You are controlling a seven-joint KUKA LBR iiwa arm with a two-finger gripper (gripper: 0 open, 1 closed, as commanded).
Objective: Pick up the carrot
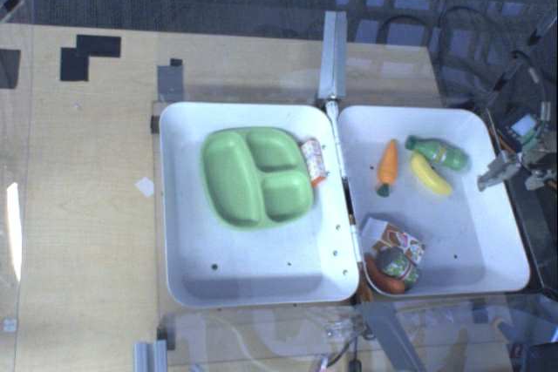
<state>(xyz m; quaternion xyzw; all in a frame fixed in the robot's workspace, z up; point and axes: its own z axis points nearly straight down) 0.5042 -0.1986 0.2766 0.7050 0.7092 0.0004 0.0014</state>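
bins (261, 287): smooth white plastic, faint sheen | divided plate (257, 179): matt green plastic | carrot (388, 165): smooth orange plastic, green tip | banana (431, 174): glossy yellow plastic | bottle (438, 152): shiny green plastic | bench (87, 187): pale wood, matt | divider rail (332, 57): brushed grey metal

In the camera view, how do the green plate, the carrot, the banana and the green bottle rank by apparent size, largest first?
1. Green plate, by far the largest.
2. Green bottle, carrot and banana look nearly alike in length; I cannot rank them.

Orange carrot (388, 163), green plate (257, 177), yellow banana (431, 173)
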